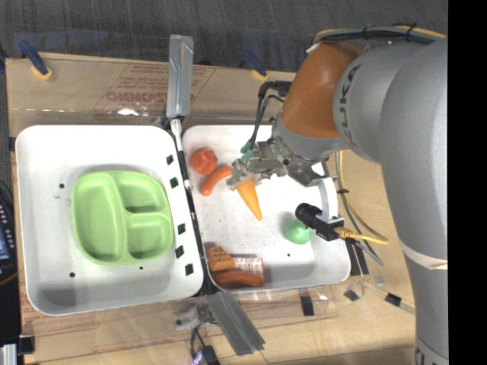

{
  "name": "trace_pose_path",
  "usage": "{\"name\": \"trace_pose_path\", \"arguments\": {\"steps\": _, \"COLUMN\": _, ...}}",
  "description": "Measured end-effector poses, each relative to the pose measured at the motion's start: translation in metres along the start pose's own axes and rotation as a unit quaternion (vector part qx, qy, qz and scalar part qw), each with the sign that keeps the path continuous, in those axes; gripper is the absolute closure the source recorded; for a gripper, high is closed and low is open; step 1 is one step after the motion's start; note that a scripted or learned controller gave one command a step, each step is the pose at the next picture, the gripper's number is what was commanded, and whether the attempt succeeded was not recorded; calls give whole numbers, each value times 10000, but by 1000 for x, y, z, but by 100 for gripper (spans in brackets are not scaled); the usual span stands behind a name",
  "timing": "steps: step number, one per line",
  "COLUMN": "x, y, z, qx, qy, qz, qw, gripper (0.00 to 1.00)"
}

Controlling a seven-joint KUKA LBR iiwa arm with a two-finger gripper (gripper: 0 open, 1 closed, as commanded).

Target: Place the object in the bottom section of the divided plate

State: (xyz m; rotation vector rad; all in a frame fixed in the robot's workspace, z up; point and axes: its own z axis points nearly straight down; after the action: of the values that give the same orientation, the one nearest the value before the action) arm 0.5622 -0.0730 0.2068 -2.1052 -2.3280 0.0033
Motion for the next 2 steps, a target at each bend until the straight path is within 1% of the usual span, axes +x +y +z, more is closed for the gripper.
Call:
{"name": "trace_pose_path", "arguments": {"steps": 1, "x": 68, "y": 45, "z": 16, "qx": -2, "qy": -4, "qz": -849, "qw": 9964, "gripper": 100}}
{"name": "trace_pose_path", "arguments": {"steps": 2, "x": 136, "y": 35, "z": -179, "qx": -28, "qy": -11, "qz": -2173, "qw": 9761, "gripper": 100}}
